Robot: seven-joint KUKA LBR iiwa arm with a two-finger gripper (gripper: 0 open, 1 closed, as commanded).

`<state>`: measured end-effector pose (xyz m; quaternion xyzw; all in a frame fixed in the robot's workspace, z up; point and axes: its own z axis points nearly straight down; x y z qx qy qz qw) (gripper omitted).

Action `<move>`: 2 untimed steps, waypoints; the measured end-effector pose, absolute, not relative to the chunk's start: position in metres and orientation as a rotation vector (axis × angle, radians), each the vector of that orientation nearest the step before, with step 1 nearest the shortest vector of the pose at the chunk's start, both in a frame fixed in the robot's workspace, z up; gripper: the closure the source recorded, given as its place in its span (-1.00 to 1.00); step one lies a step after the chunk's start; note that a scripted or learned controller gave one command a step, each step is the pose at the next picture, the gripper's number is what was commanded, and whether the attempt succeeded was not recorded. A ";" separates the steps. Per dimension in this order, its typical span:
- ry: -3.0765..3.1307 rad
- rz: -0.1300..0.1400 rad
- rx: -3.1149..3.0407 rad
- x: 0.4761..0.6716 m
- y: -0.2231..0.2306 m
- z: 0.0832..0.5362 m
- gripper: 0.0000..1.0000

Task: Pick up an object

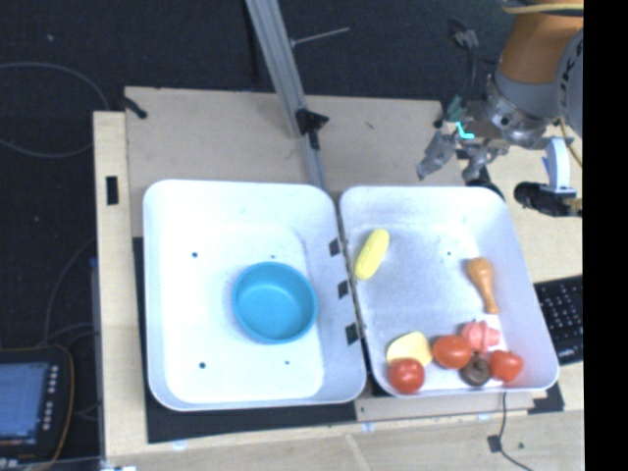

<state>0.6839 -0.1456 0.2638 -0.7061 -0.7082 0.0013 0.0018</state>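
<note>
A pale wooden bench [226, 135] stands on a dark carpeted floor [118, 27], where thin cables [59, 77] loop near the bench's left edge. A grey metal pole [280, 67] slants up from the bench's far side. A black keyboard [559, 317] lies at its right edge, a small screen [29, 400] off its near left corner

We are seeing a blue bowl [275, 302] in a white bin [177, 224], a yellow corn cob [371, 253], an orange-brown piece [481, 283], red tomatoes [451, 351] and a pink item [481, 335].
</note>
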 end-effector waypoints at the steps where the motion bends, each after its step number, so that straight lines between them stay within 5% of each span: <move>1: -2.227 -0.003 -2.219 0.685 -0.146 0.268 -1.00; 2: -2.221 0.007 -2.222 0.689 -0.151 0.225 -1.00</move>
